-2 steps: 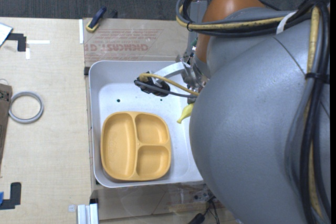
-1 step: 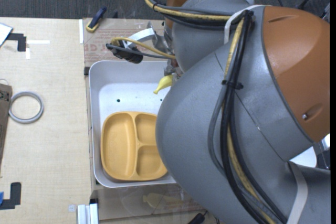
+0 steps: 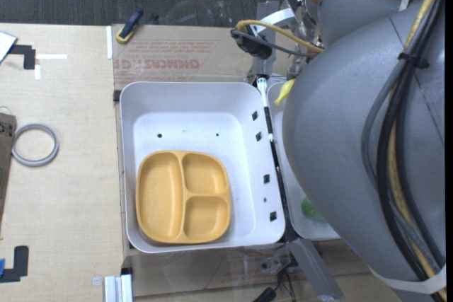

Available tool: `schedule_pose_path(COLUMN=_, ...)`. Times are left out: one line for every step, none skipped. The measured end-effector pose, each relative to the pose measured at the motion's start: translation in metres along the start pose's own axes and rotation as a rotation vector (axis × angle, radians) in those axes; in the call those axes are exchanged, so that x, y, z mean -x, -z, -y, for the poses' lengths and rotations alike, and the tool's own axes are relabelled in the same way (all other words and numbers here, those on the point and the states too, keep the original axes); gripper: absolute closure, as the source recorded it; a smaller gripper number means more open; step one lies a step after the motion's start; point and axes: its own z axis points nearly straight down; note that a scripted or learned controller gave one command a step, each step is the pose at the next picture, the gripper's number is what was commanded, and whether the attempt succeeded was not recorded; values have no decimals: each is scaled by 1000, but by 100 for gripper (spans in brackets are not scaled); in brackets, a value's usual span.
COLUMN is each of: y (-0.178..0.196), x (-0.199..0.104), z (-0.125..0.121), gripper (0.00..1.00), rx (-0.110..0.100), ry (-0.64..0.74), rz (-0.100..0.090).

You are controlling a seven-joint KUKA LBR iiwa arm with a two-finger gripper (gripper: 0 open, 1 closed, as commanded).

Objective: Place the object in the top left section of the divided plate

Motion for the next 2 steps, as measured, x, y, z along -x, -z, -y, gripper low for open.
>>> schedule_pose_path(y=-165, x=10, z=73, gripper=100, rx=-4, ry=130, rz=-1)
schedule_pose_path(y=-165, x=10, z=72, gripper=0, rx=-3, ry=127, rz=0)
